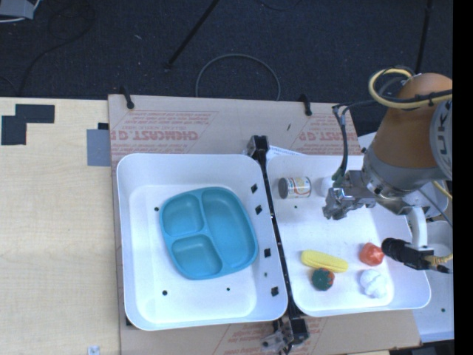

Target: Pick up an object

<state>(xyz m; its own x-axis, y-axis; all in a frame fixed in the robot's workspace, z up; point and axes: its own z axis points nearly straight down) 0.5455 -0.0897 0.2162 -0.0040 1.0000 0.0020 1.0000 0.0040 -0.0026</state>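
Note:
In the right bin [414, 298] lie a small tin can [295, 187] on its side at the back left, a yellow corn cob [324, 260], a dark green ball [321, 279], a red object [372, 254] and a white crumpled object [374, 283]. My gripper [335, 204] hangs over the back middle of this bin, just right of the can and apart from it. I see nothing held in it. The corn, ball, red and white objects lie nearer the front, below the gripper.
The left bin [140, 287] holds a blue divided plate [207, 231]. A black divider with clips [267, 228] runs between the bins. Bare white floor of the right bin lies between the can and the corn.

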